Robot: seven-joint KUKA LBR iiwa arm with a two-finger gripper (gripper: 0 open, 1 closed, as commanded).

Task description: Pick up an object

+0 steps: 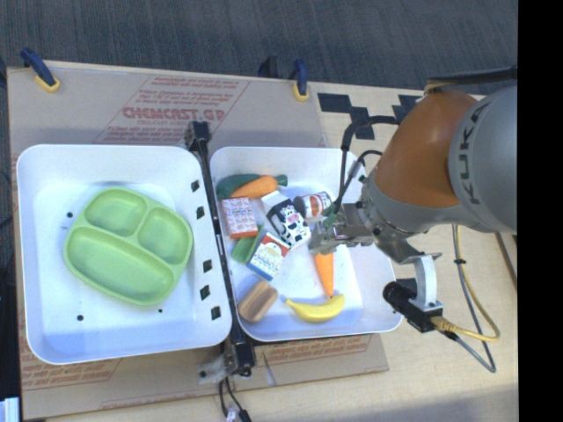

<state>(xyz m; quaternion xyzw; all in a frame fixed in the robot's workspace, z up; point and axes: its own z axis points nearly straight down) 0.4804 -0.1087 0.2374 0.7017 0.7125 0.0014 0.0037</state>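
Looming over the right bin, the grey-and-orange arm (440, 165) is filling the near view.
Its end effector (332, 234) is hanging low at the top of a small orange carrot (325, 272) in the right bin (374, 322); whether it is clenched or released, I cannot tell. A banana (317, 308) is lying just below the carrot, a bread roll (257, 301) beside it, and a bigger carrot (255, 185) is sitting near the back wall. Over in the left bin (44, 323), a green divided plate (129, 245) is resting alone.
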